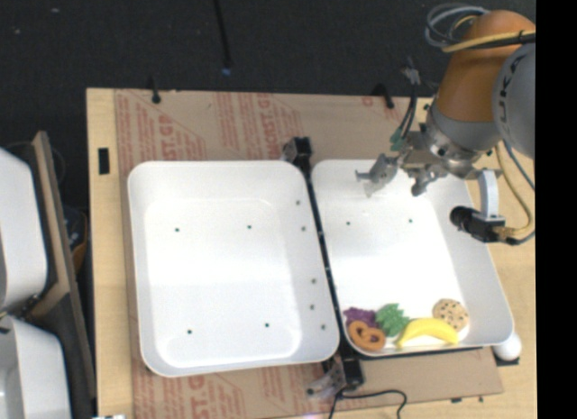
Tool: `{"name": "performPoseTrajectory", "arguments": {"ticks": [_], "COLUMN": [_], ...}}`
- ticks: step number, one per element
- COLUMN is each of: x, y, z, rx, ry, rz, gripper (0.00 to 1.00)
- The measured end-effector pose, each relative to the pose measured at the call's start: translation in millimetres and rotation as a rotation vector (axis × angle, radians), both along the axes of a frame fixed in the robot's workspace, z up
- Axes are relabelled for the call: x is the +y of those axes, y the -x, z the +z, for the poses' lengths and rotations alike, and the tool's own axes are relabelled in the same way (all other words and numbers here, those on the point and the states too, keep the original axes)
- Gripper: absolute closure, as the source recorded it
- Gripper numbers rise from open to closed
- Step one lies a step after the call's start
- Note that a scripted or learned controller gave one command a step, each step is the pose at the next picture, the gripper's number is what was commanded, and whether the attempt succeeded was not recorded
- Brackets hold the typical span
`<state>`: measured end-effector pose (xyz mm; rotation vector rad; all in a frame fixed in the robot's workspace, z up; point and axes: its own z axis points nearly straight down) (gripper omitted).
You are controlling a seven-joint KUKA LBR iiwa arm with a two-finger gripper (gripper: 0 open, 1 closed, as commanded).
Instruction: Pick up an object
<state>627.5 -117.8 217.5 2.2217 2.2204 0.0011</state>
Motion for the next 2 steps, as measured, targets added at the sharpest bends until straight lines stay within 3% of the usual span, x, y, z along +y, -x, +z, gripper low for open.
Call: {"name": "performPoseTrajectory", "arguments": {"ticks": [1,2], "x": [-34.6,-97.6], "y": [-15.2,71.9], "z": [-46.3,-92.3], "rx": [0.005,0.005], "ry": [0.001,-0.001], "rz": [-0.001,-0.008], "gripper": [0.00,0.00]}}
